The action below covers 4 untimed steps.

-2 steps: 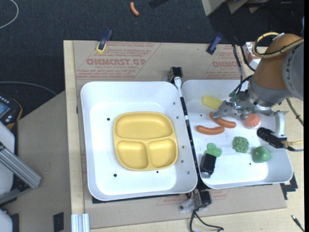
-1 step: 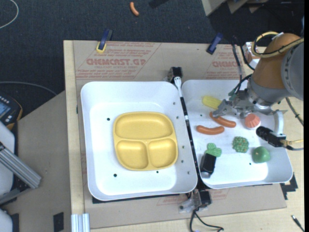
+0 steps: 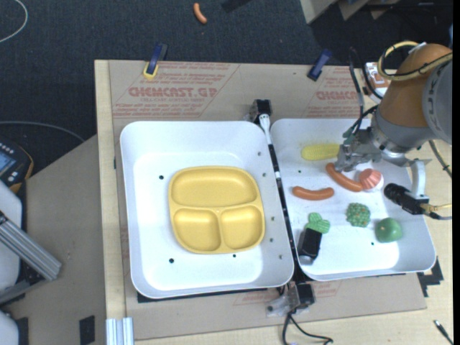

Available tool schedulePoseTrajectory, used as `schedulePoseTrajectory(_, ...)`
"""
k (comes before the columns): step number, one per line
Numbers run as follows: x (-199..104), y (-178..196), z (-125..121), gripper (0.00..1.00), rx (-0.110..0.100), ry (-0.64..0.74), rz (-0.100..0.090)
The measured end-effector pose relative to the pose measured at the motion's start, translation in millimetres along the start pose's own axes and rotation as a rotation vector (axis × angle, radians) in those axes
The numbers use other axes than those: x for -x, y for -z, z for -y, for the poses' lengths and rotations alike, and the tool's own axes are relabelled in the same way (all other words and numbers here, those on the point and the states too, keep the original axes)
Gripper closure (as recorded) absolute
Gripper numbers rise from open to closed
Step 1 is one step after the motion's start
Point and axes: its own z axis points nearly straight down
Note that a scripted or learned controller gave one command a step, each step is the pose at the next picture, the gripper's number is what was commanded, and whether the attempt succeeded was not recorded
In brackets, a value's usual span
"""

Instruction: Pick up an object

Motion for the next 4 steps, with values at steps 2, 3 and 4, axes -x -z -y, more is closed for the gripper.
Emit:
schedulePoseTrajectory(2,0,103,-19,1.0,-0.011,0.0,0.001)
schedulePoseTrajectory(3,1,121,-21,1.0,-0.013,0.0,0.0)
schedulePoseTrajectory(4,-46,112,8,1.0,-0.023,0.002,-0.004)
